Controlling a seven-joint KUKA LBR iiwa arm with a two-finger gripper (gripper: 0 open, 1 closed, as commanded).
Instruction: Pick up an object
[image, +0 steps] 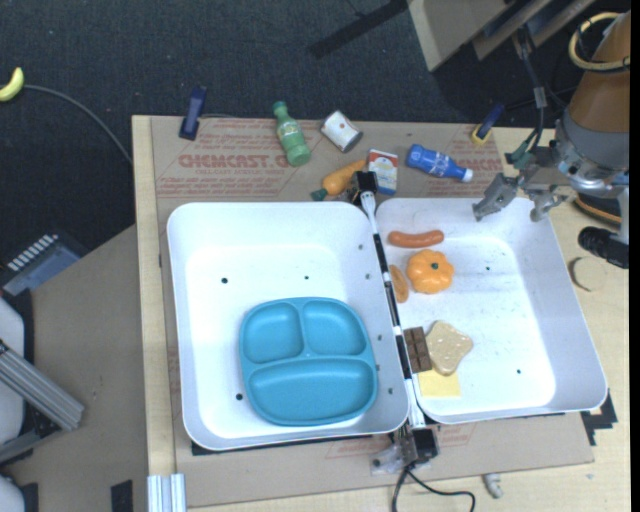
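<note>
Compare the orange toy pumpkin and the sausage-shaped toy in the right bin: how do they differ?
The orange toy pumpkin is round and squat; the reddish sausage-shaped toy is long and thin. The pumpkin is brighter orange, with a dark stem. The sausage lies nearer the bin's far edge. Both lie loose in the right white bin.

Gripper (518, 198) hovers over the right bin's (560, 330) far edge, fingers spread, nothing between them. In that bin: sausage (415, 238), orange pumpkin (431, 272), toast slice (448, 346), yellow cheese square (438, 384). Left bin (200, 300) carries a blue divided plate (307, 360).
</note>
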